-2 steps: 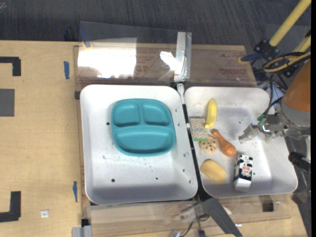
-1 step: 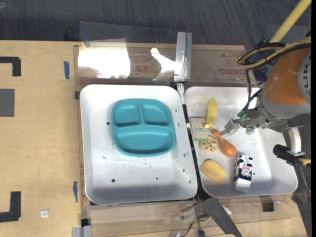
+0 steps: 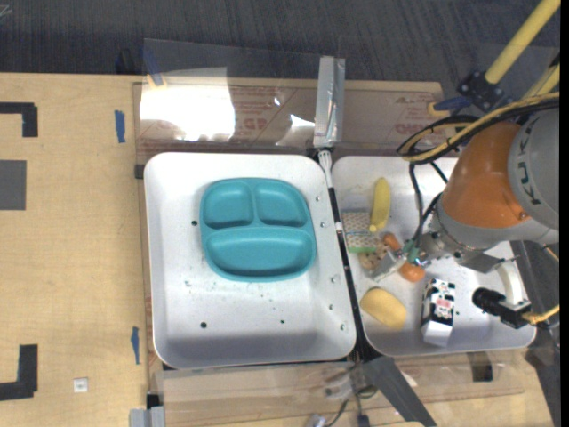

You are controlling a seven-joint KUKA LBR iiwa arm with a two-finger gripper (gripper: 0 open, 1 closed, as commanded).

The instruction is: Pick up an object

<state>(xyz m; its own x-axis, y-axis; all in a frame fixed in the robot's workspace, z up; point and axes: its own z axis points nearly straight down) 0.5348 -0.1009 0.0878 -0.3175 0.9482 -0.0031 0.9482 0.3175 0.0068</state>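
Observation:
The right bin (image 3: 498, 327) holds several small objects. A yellow banana (image 3: 380, 205) lies near its back, and a rounded yellow lump (image 3: 384, 307) near its front left. A small orange piece (image 3: 392, 241) and a rounder orange piece (image 3: 412, 272) lie in the middle. A white carton with black and red marks (image 3: 438, 310) stands toward the front. My gripper (image 3: 418, 254) reaches down from the grey and orange arm (image 3: 484, 189) over the middle of this bin, just above the rounder orange piece. The wrist hides most of it.
The left bin (image 3: 169, 310) carries a teal divided plate (image 3: 258, 227). A checkered card (image 3: 356, 225) and a small brownish clutter (image 3: 373, 258) lie at the right bin's left side. Cables (image 3: 427, 140) loop behind the arm, and a clear panel (image 3: 231, 105) stands behind the bins.

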